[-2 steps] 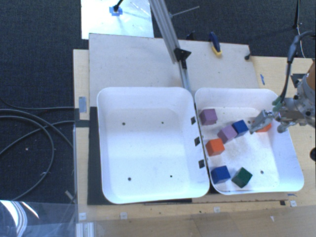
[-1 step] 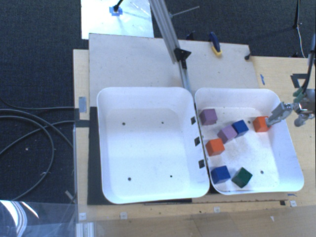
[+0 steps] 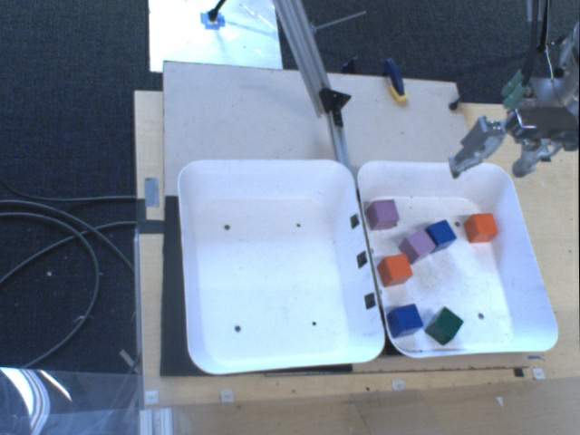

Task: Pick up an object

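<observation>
- Blocks, seven of them, lay loose in the right bin point(image 3: 535, 284) and none was in the claw.
- I saw the gripper point(image 3: 497, 157) above the right bin's far right corner, its two fingers spread wide apart with nothing between them.
- One finger point(image 3: 467, 155) pointed down over the bin's far rim; the other sat to its right, near the view's edge.
- Nearest the claw was the orange block point(image 3: 481, 227), close to the right wall of the bin.
- Just left of it I saw a blue block point(image 3: 441, 234), touching a light purple block point(image 3: 418, 246) at its lower left.
- A second purple block point(image 3: 381, 214) sat near the bin's left wall, apart from the others.
- Below the light purple one, a second orange block point(image 3: 394, 269) looked to be touching or just beside it; I could not tell which.
- Toward the near rim lay another blue block point(image 3: 404, 320) and, just beside it, a dark green block point(image 3: 444, 325).
- The left bin point(image 3: 272, 270) stood touching the right one, side by side.
- On the bench behind the bins I noted a blue and yellow clamp point(image 3: 395, 79) and a slanted metal pole point(image 3: 308, 53).
- Black cables point(image 3: 54, 234) curled over the dark floor at the left.
</observation>
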{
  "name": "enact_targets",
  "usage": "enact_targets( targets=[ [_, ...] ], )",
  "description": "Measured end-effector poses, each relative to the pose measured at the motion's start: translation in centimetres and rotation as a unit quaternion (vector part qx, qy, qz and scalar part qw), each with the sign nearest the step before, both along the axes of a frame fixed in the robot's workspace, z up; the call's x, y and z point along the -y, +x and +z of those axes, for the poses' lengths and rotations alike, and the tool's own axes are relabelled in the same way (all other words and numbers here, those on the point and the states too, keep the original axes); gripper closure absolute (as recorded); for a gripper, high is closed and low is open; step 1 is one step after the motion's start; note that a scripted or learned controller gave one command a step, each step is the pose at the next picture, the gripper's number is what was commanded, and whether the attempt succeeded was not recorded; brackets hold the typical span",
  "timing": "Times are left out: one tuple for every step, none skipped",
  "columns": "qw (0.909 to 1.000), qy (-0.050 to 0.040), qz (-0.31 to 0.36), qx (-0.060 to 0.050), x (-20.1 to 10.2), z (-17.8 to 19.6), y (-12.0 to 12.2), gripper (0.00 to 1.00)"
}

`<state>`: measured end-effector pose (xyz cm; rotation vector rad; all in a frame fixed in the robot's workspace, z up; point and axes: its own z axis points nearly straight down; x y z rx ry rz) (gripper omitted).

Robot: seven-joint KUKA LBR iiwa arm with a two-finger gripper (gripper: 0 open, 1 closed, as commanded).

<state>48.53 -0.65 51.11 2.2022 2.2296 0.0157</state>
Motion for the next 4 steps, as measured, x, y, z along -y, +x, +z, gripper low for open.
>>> enact_targets(
  targets=[
    [1.0000,-0.0012,-0.007,-0.007,3.2,-6.0,0.2,0.00],
    [0.9999,-0.0011,-0.006,-0.009,4.3,-18.6,6.0,0.00],
    [1.0000,-0.0024,-0.007,-0.005,9.1,-19.8,11.3,0.00],
    [1.0000,-0.0012,-0.006,-0.005,8.9,-19.7,11.2,0.00]
  ],
)
